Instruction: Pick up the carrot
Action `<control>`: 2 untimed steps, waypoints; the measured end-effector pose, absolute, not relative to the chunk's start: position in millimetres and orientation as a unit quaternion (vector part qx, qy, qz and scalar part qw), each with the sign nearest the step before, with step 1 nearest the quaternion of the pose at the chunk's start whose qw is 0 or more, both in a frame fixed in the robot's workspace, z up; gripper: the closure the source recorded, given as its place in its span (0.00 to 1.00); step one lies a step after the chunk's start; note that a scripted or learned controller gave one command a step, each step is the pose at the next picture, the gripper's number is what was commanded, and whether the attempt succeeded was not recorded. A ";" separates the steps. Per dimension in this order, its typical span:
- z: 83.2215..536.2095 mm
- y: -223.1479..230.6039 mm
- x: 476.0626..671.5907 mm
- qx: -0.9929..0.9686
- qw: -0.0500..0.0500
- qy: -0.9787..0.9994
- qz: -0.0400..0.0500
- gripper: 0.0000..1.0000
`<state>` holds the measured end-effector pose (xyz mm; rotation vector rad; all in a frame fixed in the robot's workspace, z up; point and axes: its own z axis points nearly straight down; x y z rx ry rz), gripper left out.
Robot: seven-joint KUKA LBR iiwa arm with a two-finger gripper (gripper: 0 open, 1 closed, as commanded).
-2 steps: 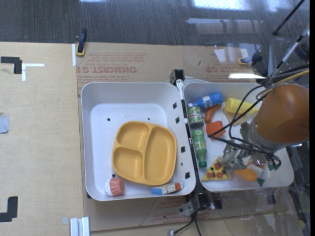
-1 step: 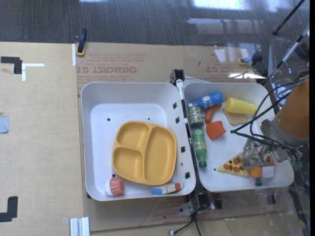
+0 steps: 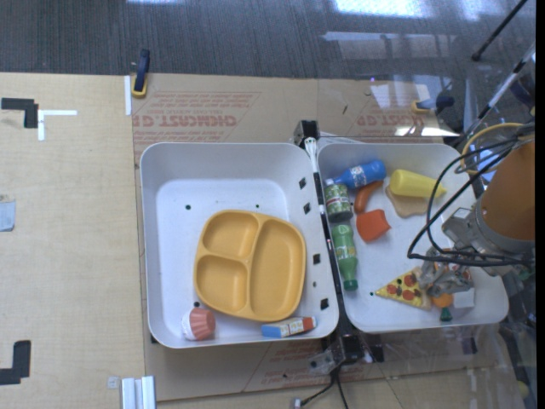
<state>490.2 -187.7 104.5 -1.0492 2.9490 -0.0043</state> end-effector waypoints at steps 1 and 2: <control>100.7 -190.0 492.0 -0.461 0.008 0.887 0.004 0.00; 100.7 -196.7 487.7 -0.574 0.016 0.819 0.013 0.00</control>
